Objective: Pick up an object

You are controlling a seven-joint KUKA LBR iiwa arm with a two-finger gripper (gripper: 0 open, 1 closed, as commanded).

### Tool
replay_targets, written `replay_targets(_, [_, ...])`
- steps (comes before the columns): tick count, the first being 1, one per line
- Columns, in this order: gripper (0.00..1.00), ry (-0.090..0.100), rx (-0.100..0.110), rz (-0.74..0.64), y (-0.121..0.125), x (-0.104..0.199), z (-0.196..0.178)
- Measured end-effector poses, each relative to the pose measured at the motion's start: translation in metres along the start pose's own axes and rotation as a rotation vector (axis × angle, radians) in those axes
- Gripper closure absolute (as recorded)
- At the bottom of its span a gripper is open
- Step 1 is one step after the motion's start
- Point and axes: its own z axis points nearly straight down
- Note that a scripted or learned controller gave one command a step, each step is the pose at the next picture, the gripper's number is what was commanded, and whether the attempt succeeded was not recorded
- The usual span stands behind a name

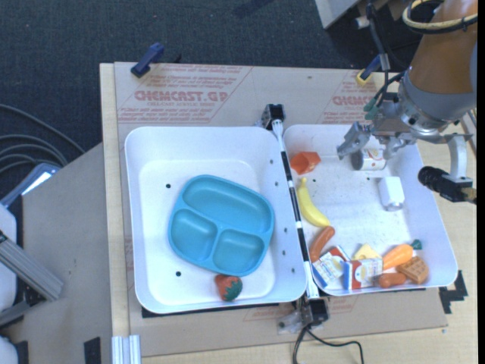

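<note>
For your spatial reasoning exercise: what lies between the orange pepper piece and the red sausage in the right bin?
In the camera view, the banana lies between the orange pepper piece and the red sausage.

The arm (pixel 447 44) is a thick rounded body, orange-brown at the top with a yellow cable looped over it, then grey and a silvery ring. Beneath the ring sits the gripper (pixel 369 152), grey metal and white blocks with a dab of orange. A black stub juts from the ring's right side.
</note>
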Motion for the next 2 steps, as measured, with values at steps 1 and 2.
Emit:
replay_targets(1, [0.0,-0.007,-0.026,-0.002,0.072,-0.032,0.137])
replay_targets(2, [0.0,-0.009,-0.027,-0.002,0.055,-0.024,0.139])
